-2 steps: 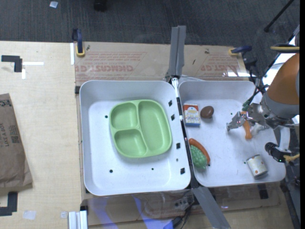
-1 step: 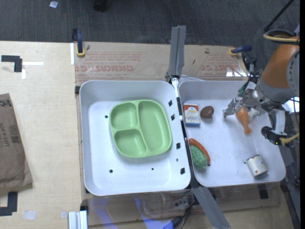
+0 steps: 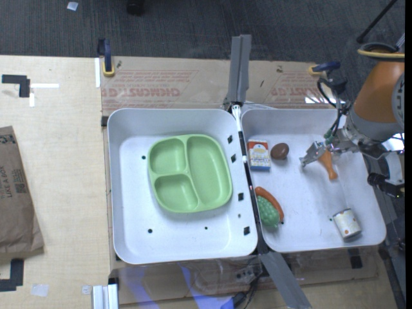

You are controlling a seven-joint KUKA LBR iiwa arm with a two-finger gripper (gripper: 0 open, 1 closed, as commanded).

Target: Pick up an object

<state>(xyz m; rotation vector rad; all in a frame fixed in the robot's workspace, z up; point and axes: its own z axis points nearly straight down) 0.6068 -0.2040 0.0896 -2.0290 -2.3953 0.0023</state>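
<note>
brown paper bag point(image 3: 16, 192), cardboard point(image 3: 167, 85) lettering unreadable

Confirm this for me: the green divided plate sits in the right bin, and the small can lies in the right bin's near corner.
Not quite. The camera view shows the green divided plate in the left bin, not the right one. The rest stands: the small can lies in the right bin, near its front right corner.

Red "CHEMCAZ"-like lettering, upside down and hard to read, on cardboard point(image 3: 161, 90) behind the bins. Faint print on brown paper bag point(image 3: 16, 185) at left, unreadable. Small box point(image 3: 259, 154) label illegible.
</note>
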